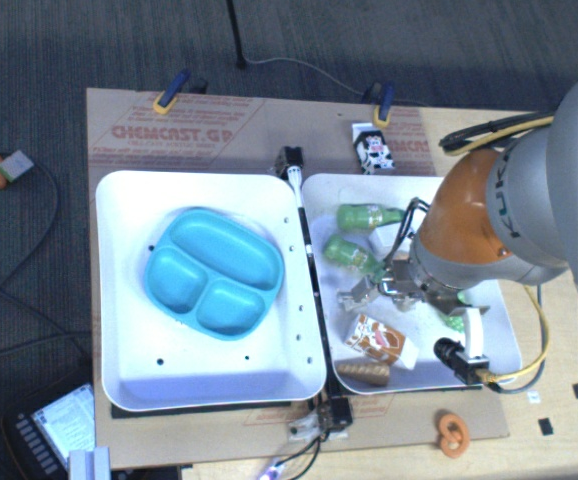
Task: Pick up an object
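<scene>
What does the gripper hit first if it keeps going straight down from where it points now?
Probably the right bin's floor, in the gap between the green bottle and the brown-and-white packet. The gripper hangs there; depth is unclear.

left bin (119, 268): tray (214, 271) | right bin (504, 353): bottles (367, 216) (behind), packet (377, 339)

Two white bins (119, 268) — one blue tray (214, 271) (three-sectioned), two green bottles (367, 216).
</scene>
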`<action>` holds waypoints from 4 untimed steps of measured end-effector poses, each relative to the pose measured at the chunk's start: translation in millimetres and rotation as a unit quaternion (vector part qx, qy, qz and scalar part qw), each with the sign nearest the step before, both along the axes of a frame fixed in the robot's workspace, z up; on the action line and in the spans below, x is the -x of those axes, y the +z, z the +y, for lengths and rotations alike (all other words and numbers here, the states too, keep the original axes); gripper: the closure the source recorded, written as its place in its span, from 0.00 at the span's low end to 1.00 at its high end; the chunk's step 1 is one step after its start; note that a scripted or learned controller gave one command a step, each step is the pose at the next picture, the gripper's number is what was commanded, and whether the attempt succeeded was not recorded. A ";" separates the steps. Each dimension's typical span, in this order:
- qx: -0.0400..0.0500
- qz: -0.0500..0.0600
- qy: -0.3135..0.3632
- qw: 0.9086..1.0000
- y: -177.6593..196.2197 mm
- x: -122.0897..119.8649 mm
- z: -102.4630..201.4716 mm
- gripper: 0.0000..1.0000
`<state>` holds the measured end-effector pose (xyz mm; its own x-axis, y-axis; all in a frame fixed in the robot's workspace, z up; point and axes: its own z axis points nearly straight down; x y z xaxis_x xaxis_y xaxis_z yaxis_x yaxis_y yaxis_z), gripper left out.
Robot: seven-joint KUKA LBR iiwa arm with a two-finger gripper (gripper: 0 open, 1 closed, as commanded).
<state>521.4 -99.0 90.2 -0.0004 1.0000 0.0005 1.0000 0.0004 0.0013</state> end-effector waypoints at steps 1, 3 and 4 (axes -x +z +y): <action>0.002 -0.006 -0.001 1.000 -2.1 33.9 3.9 0.00; 0.000 0.001 0.000 1.000 6.9 -13.1 5.5 1.00; 0.000 -0.001 0.000 1.000 -2.5 -60.0 2.9 1.00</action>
<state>581.4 -96.1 87.7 -0.0007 1.0000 -0.0005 1.0000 0.0007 0.0038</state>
